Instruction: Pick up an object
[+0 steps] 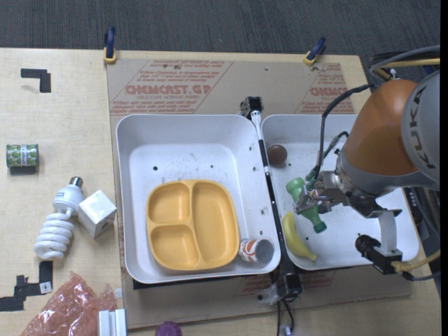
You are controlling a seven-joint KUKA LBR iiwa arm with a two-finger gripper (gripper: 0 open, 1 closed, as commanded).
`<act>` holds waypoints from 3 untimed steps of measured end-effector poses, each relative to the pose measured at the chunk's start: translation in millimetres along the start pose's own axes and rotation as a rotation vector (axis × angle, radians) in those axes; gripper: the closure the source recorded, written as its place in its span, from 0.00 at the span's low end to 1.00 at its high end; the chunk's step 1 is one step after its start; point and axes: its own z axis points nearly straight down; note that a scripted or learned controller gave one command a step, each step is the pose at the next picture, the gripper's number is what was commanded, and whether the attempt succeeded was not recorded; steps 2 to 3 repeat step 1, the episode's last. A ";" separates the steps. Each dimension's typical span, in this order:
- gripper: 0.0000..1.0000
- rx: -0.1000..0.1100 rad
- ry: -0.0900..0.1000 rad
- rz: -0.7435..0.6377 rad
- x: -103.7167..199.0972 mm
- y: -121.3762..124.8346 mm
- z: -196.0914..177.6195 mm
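The right bin (344,238) holds a green bottle-shaped toy (296,186), a yellow banana (296,239) and a small brown ball (278,154). My gripper (313,200) is down low over the middle of the green toy, covering part of it. The toy's green ends stick out above-left and below-right of the gripper. The banana lies just below-left of the gripper, near the bin's front wall. The ball sits apart at the back left corner. The orange and grey wrist hides the bin's right part.
The left bin (182,142) carries a yellow divided plate (192,224) and a small tipped can (250,250) in its front right corner. On the bench to the left lie a light bulb (56,222), a white cube (96,212), a green can (22,156) and a red mesh bag (66,306).
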 end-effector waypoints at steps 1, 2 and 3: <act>1.00 0.002 0.000 0.001 -4.0 4.0 -10.0; 1.00 0.002 0.000 0.001 -4.0 4.0 -10.0; 1.00 0.002 0.000 0.001 -4.0 4.0 -10.0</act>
